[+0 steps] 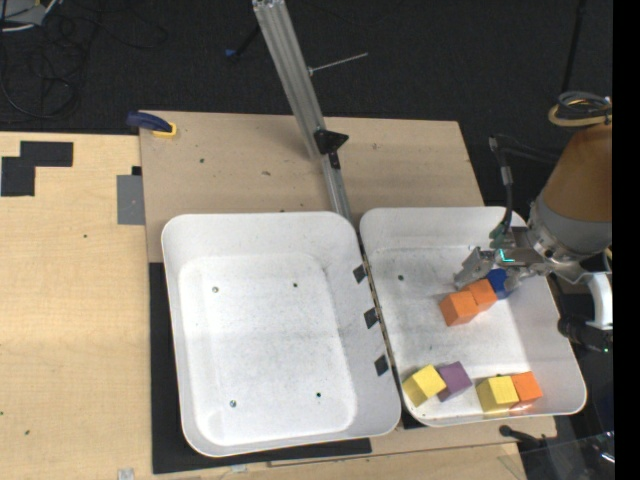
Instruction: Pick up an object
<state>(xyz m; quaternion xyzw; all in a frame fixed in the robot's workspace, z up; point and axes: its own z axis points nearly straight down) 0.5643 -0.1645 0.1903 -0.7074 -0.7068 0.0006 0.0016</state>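
While the gripper [487, 265] hovers, orange blocks [470, 302] crowd a blue block [499, 282].

A slanted aluminium rail [300, 98] runs from the far edge of the surface [240, 163] down toward the seam between the bins, with a black clamp [329, 142] on it partway along. At the far left corner of the raised board lies a small blue and yellow clip [151, 123]. On the lower wooden area to the left sit a black stepped patch [34, 166] and a grey rectangle [129, 197]. Loose cables [30, 8] trail over the dark floor [440, 38] beyond the far edge.
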